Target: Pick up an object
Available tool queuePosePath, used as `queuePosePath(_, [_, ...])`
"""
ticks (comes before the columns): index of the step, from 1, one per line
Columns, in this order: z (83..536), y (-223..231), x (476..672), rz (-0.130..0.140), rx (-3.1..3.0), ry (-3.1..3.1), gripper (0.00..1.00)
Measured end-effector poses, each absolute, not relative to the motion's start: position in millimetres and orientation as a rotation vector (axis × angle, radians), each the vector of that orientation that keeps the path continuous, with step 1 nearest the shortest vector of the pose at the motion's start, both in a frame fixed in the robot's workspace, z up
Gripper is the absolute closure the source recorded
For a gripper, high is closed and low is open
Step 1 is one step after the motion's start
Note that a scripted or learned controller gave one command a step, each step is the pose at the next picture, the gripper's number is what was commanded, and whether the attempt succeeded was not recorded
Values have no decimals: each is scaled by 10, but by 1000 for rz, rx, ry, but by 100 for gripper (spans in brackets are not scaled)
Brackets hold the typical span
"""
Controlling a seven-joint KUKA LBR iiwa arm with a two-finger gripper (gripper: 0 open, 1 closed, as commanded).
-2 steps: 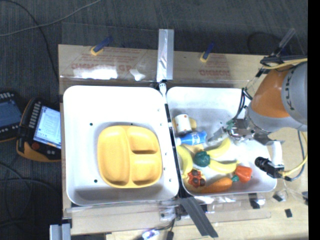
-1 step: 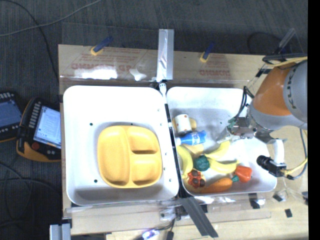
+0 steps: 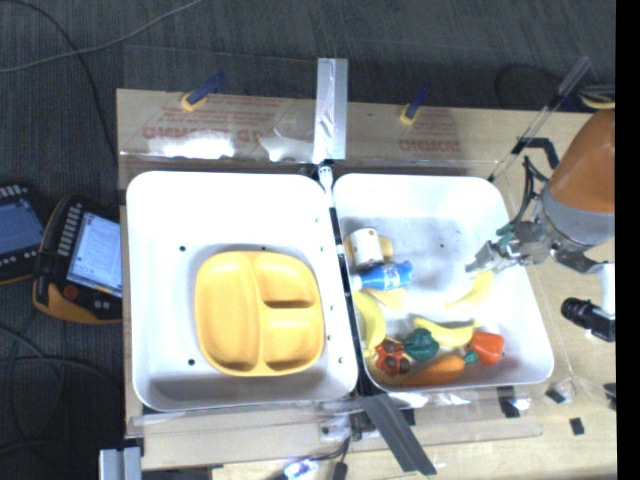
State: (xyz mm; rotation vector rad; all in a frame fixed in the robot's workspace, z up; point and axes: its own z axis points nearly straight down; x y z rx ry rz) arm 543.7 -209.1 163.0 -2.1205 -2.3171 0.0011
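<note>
Gripper [image 3: 492, 256] at 3 o'clock edge of right bin [image 3: 440, 193], tip low over bin floor; whether spread or pinching cannot tell, too small and blurred

Nearest target: yellow banana [image 3: 472, 293], just beside tip toward 7 o'clock, touching or apart unclear. Judged light, hard plastic, smooth, curved, likely to slip; grip across narrow middle

Toy pile [image 3: 425, 353] at 6 o'clock of the bin: overlapping, individual shapes hard to separate

Left bin [image 3: 160, 208] holds yellow divided tray [image 3: 260, 311]

camera view: fixed overhead | slanted down | both bins [image 3: 150, 268] framed
</note>
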Motion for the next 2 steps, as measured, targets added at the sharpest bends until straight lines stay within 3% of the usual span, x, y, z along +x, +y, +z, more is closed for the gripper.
queuePosePath(1, [2017,-1557,5615,2,-2244,-2197,100])
queuePosePath(2, [2005,-1383,6187,5,-2315,-2122,100])
